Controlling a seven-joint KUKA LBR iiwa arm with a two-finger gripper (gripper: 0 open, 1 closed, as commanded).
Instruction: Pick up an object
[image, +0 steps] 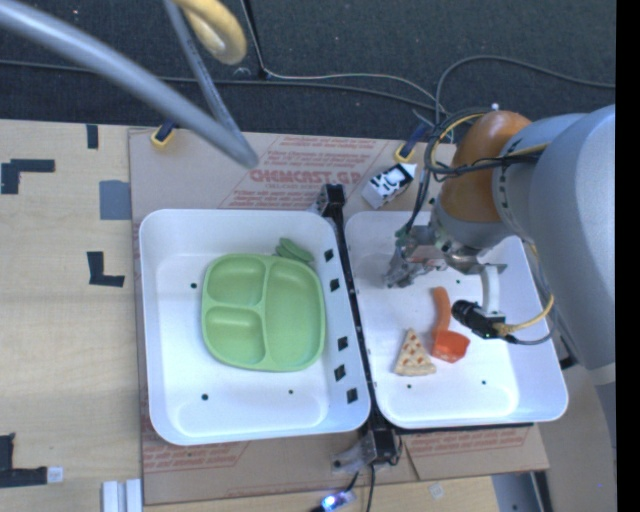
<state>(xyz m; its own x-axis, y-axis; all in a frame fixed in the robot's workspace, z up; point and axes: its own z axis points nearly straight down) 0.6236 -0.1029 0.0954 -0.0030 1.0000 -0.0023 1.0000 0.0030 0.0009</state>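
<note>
Left bin: green tray | right bin: pizza slice, carrot

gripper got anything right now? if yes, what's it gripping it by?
Cannot be told. The gripper is low over the upper-left part of the right bin, with no object visible at its tip. The orange piece and the pizza slice lie apart from it.
</note>
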